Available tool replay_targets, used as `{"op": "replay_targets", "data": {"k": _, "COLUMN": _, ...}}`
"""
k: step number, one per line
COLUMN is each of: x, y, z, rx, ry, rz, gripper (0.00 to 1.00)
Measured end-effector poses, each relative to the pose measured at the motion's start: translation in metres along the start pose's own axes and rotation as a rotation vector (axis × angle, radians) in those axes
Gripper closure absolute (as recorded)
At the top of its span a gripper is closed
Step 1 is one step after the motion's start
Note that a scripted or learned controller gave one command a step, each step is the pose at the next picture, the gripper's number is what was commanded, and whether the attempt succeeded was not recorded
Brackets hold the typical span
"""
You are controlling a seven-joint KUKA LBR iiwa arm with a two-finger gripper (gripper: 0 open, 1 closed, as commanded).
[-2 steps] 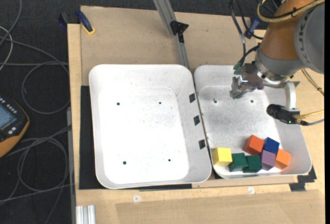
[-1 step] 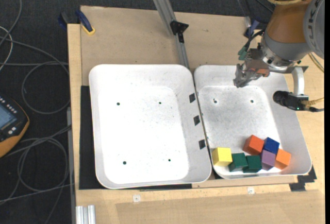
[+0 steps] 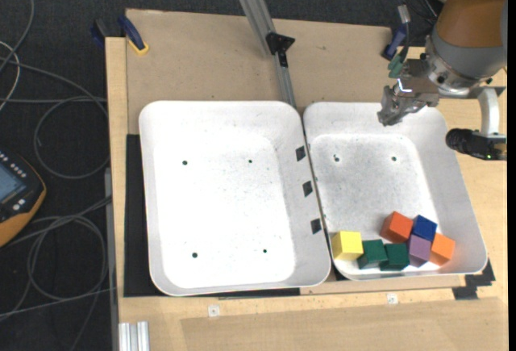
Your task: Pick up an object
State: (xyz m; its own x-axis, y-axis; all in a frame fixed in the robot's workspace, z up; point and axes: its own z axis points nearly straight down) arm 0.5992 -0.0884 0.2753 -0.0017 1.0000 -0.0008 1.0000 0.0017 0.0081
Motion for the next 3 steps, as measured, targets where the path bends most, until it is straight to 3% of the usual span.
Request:
{"op": "replay_targets", "data": {"k": 2, "x": 0.109, "y": 0.027, "z": -0.001, "rx": 0.005, "ry": 0.003, "rz": -0.005, "gripper": 1.00}}
{"op": "replay_targets", "data": {"k": 3, "x": 0.167, "y": 0.038, "z": 0.024, "rx": 0.010, "ry": 0.003, "rz": -0.005, "gripper": 1.00}}
